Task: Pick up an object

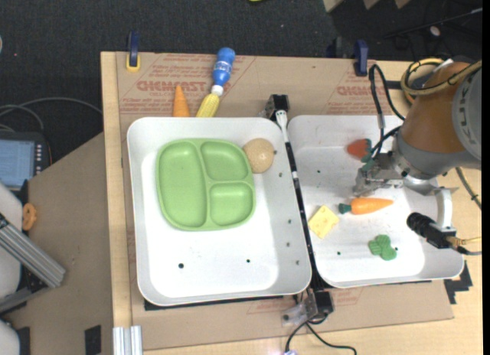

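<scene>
In the right bin (337,269) lie a toy carrot (367,206), a yellow cheese wedge (322,222), a green broccoli piece (383,248) and a red-orange piece (357,148) near the back. My gripper (373,178) hangs low over the bin, just above the carrot and in front of the red-orange piece. The wrist hides how its tips stand. The left bin (207,269) holds a green divided plate (205,184) and a tan ball (259,154) at the plate's back right corner.
Behind the left bin, on the cardboard, lie a blue-capped bottle (222,69), a yellow piece (208,105) and an orange cone (180,102). A black clamp (277,105) sits between the bins at the back. Cables run along the right bin's right side.
</scene>
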{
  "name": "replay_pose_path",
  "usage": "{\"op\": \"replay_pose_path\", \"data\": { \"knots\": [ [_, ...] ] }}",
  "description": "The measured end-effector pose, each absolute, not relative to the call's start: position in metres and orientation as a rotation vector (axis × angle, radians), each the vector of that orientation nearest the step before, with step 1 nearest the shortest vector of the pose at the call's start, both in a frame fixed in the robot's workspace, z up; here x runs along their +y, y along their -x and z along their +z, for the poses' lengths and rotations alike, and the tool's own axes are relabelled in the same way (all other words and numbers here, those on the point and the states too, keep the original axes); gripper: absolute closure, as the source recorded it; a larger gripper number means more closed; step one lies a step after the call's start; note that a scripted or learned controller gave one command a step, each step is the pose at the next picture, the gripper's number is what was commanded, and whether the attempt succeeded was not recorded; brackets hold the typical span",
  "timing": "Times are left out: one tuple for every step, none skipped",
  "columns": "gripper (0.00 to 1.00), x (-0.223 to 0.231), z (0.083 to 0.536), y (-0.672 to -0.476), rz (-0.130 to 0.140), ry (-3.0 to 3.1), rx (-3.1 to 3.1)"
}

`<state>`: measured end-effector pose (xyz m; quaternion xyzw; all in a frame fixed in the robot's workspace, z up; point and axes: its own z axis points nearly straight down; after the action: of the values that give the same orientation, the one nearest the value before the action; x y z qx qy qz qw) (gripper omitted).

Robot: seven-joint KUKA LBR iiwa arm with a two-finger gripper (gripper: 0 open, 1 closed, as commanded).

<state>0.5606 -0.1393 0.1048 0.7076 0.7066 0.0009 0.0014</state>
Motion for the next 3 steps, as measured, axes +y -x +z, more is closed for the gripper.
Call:
{"op": "replay_pose_path", "data": {
  "knots": [
    [0.0,-0.139,0.104,-0.56,0.002,-2.222,2.218],
    [0.0,-0.096,0.083,-0.518,-0.003,-2.225,2.229],
    [1.0,-0.099,0.095,-0.521,0.001,-2.222,2.218]
  ]
}}
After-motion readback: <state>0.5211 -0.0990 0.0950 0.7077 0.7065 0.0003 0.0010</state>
